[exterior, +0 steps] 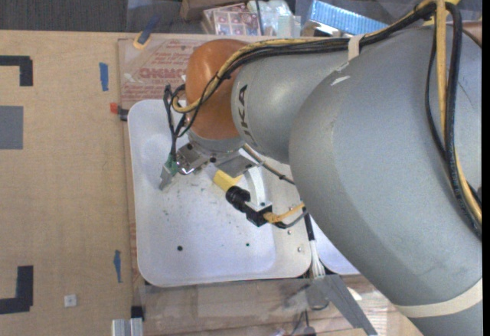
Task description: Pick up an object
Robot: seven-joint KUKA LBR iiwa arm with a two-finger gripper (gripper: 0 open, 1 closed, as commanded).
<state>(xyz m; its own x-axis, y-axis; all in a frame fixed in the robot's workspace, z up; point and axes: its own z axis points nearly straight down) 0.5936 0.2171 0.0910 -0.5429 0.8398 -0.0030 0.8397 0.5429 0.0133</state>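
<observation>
As a grey KUKA arm [367, 151] reaches in from the right of the camera view, its bulk covering most of the second bin [337, 259], the wooden bench [61, 197] carries the shallow white bin [145, 250] where the work is set. Below the orange band [210, 89], the gripper [168, 172] hangs low over the far-left part of that bin's floor, tilted toward the bin's left wall. Whether it is spread or closed cannot be told from this angle, and nothing can be seen held in it. A small green patch [173, 167] sits right at its tip, and it is unclear whether that is part of the tool or a loose item. No sizeable object shows on the bin floor. The plainest candidates are a dark speck [180, 248] near the front edge and a second dark speck [247, 244] further right, both well apart from the gripper, on its side nearer the camera. Either is too small to show a long axis. By this reading the pick has not been made, and the next move would call for a shift toward the bin's near edge before any descent.
</observation>
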